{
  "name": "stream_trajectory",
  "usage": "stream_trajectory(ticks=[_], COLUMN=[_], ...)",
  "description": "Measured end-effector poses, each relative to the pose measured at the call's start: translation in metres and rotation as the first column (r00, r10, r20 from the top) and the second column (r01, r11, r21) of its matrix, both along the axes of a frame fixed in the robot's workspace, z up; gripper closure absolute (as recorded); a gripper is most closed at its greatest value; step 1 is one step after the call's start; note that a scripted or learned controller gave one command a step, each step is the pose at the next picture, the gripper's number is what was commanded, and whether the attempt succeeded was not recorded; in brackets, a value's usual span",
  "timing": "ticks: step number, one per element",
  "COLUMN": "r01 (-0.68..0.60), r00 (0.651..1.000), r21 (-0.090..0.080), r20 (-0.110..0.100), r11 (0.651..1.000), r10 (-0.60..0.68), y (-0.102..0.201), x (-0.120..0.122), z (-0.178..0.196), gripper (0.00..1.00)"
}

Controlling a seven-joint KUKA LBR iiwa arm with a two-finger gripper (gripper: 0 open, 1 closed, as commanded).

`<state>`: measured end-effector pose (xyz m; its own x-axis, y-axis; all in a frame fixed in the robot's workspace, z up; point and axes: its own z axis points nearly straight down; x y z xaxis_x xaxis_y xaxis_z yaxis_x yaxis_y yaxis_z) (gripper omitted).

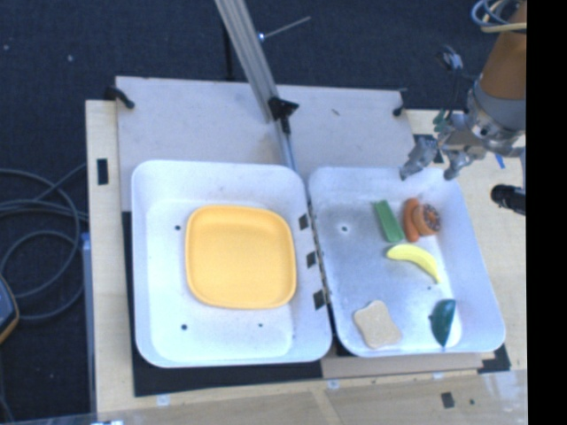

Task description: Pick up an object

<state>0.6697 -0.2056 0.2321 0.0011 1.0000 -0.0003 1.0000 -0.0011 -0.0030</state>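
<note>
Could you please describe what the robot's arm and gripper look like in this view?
The arm has an orange band above a grey wrist, with pale looped cables at its top. The gripper is grey metal, ending in two slim jaws, with small blue touches on its body.

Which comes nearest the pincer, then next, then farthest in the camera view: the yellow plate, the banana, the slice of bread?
Measured from the pincer at the right bin's top edge:
1. Banana, right bin, middle right.
2. Slice of bread, right bin, bottom.
3. Yellow plate, left bin.
</note>
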Motion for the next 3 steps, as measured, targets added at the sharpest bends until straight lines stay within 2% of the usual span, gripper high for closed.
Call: stream_trajectory(ticks=[2,3], r01=[-0.001,-0.002], r00=[1.000,1.000], r21=[0.000,-0.002], r20=[0.000,0.005], r11=[1.000,1.000], r10=[0.001,0.002], y=[0.009,0.008], x=[0.009,0.010], z=[-0.101,-0.087], gripper=[0.00,1.00])
